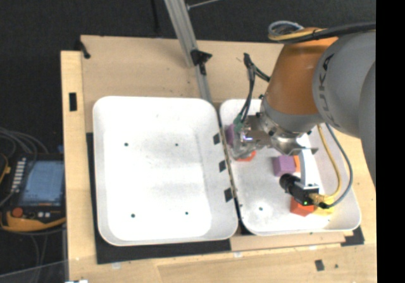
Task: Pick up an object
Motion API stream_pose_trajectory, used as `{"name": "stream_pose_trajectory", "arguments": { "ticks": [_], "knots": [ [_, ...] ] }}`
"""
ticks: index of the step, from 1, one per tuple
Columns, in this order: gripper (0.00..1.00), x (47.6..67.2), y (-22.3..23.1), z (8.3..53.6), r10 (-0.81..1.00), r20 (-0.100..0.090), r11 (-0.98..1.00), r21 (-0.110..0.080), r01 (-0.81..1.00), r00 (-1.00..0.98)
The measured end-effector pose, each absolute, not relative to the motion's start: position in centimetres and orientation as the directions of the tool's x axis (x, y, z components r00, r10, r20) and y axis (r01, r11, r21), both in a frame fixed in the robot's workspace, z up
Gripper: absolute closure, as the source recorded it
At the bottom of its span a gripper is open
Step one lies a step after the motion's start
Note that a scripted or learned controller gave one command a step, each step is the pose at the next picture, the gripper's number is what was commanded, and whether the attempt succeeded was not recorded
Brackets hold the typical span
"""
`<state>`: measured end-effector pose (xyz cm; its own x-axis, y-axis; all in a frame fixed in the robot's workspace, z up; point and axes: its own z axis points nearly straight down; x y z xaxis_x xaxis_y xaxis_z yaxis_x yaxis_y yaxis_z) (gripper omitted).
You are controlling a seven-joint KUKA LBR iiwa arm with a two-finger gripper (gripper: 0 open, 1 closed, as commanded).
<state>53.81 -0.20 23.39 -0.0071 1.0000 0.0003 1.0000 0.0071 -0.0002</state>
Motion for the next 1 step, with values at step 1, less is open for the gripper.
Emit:
{"name": "stream_pose_trajectory", "arguments": {
  "ticks": [1],
  "knots": [
    [1.0,55.56,5.41,22.65,1.0,0.0,0.008,0.001,1.0,-0.008]
  ]
}}
